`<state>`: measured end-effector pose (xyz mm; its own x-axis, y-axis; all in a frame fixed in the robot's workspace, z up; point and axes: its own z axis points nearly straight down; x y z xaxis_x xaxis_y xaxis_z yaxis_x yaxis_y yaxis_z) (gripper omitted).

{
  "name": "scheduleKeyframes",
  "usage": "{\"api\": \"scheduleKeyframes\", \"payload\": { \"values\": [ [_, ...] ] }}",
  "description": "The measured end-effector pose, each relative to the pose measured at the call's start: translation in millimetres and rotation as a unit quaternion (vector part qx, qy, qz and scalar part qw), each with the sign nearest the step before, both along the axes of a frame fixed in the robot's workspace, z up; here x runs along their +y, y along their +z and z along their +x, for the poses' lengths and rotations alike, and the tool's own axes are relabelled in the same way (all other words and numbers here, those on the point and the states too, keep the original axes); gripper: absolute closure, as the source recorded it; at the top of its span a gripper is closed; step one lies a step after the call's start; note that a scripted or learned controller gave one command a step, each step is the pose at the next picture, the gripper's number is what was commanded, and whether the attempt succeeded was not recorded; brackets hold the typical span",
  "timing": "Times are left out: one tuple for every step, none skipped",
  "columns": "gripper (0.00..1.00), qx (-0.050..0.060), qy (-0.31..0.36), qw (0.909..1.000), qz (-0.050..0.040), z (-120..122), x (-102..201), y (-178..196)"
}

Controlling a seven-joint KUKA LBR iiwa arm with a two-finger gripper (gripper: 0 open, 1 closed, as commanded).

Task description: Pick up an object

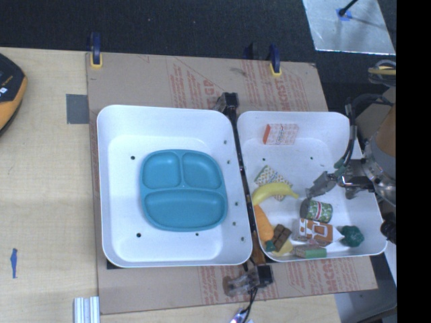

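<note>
Lying just below the pincer (316,188), a small can (316,211) with a green band rested on its side in the right bin (303,123), close under the fingertips but apart from them. The pincer hung over the bin's right half with its two dark fingers spread and nothing between them, reaching in from the bin's right rim.

Directly beneath the can sat a small red and white box (316,231), touching or nearly touching it. To the pincer's lower right lay a dark green lump (351,235) near the bin's corner. To the pincer's left a yellow banana (273,192) curved across the floor, with a patterned packet (269,177) just above it. Farther to the lower left lay an orange carrot (264,223), a brown block (280,237) beside it, and a flat greenish bar (310,252) along the near wall. Well above and left of the pincer, a red and white carton (280,134) lay near the far wall.

Beyond all this, farther left of the pincer, the left bin (114,130) held a blue divided plate (182,188). Both bins sat on a cardboard sheet (168,76) fixed by blue clamps (95,49) to the wooden bench (40,200).
</note>
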<state>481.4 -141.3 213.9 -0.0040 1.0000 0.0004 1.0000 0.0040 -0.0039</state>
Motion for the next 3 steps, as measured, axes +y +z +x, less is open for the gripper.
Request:
{"api": "scheduleKeyframes", "payload": {
  "values": [
    [0.00, 0.002, 0.001, 1.0000, 0.0005, 30, -10, -129],
    [1.00, 0.001, 0.002, 1.0000, -0.0008, 30, -11, -112],
    [1.00, -0.003, 0.003, 1.0000, 0.0003, 32, 42, -49]
  ]
}}
